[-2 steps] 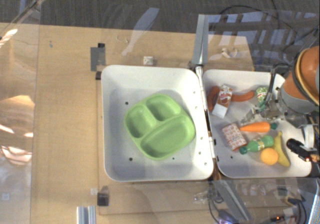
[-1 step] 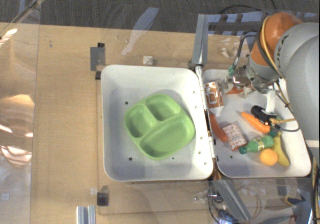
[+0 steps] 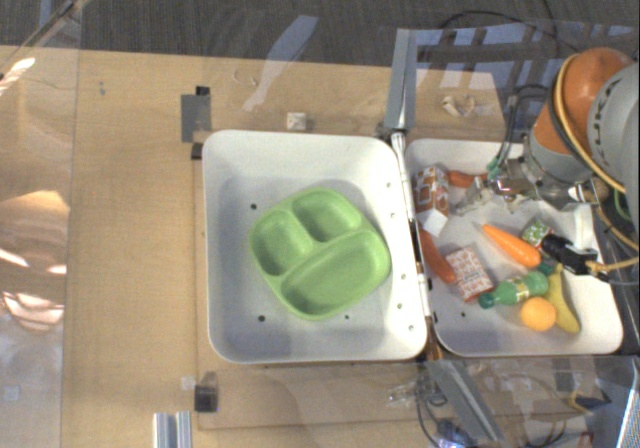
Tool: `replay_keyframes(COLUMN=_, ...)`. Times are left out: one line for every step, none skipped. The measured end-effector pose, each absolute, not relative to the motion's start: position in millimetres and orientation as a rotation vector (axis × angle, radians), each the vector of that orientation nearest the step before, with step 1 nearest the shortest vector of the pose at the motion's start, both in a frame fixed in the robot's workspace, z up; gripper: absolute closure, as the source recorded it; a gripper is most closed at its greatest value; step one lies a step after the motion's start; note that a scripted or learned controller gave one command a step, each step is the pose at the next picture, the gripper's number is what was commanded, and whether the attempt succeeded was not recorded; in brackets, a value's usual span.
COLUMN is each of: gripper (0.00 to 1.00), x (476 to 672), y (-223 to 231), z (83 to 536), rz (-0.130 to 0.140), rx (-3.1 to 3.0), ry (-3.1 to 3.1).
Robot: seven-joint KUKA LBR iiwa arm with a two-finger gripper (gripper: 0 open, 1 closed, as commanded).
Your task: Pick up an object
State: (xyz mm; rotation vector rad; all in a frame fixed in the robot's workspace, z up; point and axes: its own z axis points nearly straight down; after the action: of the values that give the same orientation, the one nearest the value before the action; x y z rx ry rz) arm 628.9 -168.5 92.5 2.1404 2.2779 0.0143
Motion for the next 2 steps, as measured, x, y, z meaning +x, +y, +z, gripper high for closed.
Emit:
replay_keyframes(gripper=0.00, x=580.6, y=-207.9, z=93.0, rz=0.013, rx=2.193, ry=2.224)
replay_keyframes(gripper=1.00, x=584.6, y=-207.9, z=106.8, rz=0.021, rx=2.181, ry=2.219)
